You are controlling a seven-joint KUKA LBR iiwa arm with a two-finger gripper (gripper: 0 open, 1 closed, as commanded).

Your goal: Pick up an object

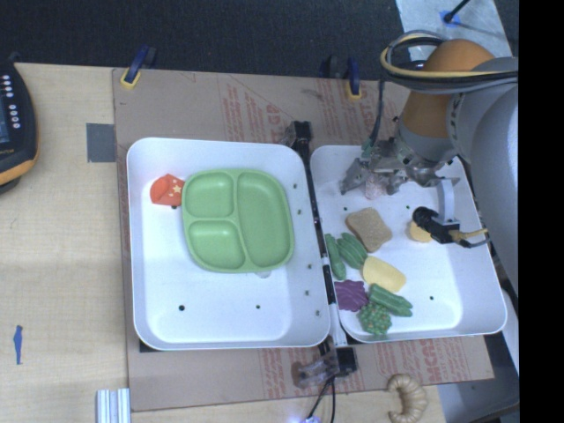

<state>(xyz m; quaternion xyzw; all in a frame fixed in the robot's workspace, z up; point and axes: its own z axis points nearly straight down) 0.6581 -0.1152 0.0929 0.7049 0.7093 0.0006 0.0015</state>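
Observation:
My gripper (pixel 374 180) hangs low over the far left part of the right bin (pixel 458 298), just beyond a brown bread slice (pixel 368 228). Nearer the front of that bin lie two green pods (pixel 348 250), a yellow wedge (pixel 383 273), a purple piece (pixel 351 295) and a green broccoli-like piece (pixel 382 311). The left bin (pixel 220 320) holds a green divided plate (pixel 238 219) and, at its far left, a red piece (pixel 166 189). The wrist hides what lies right under the gripper.
The arm's grey and orange body (pixel 458 95) covers the right bin's far right corner. A black and orange pendant (pixel 13 122) sits at the bench's left edge. A tan curled thing (pixel 407 397) lies in front of the bins, and clamps (pixel 134 66) hold the cardboard.

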